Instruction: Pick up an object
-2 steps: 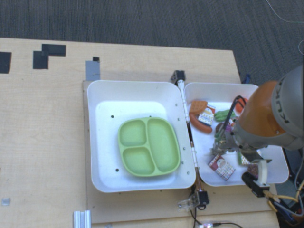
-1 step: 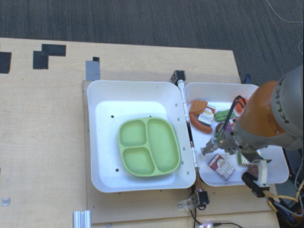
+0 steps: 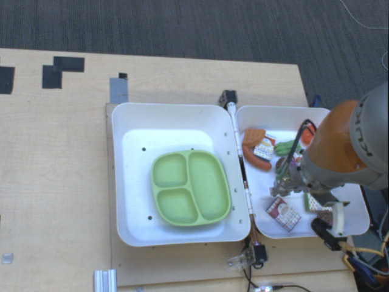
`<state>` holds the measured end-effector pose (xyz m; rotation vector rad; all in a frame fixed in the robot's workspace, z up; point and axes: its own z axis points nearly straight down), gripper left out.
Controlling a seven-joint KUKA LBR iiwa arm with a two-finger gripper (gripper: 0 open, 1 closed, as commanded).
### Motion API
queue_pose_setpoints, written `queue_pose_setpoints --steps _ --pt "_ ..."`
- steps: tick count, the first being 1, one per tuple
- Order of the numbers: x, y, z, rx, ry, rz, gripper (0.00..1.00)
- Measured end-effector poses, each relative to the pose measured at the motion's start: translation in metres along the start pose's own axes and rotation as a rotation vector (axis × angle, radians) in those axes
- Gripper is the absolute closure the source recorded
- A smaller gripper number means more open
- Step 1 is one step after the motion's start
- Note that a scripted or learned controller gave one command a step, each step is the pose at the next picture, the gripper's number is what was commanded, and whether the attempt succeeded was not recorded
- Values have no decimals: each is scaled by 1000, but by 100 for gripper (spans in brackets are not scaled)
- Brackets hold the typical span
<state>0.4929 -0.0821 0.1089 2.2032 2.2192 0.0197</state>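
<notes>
Grey two-finger gripper (image 3: 283,186) hangs just above small red-and-white printed packet (image 3: 284,213) in right white bin (image 3: 358,222); jaw state unclear

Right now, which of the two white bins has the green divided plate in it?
The left bin, away from the arm. The green three-compartment plate lies flat in it; the right bin holds small mixed items under the gripper.

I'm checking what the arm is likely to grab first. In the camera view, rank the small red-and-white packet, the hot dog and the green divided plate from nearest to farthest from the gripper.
From the gripper, in the right bin:
1. Red-and-white packet, just below it, same bin.
2. Hot dog, up and left, at that bin's far left side.
3. Green divided plate, well left, in the other bin.
</notes>
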Motion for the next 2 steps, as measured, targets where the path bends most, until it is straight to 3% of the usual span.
queue_pose_setpoints --steps 1,2 --pt "0 0 0 0 0 1 0" --pt "-2 -5 22 12 1 6 0"
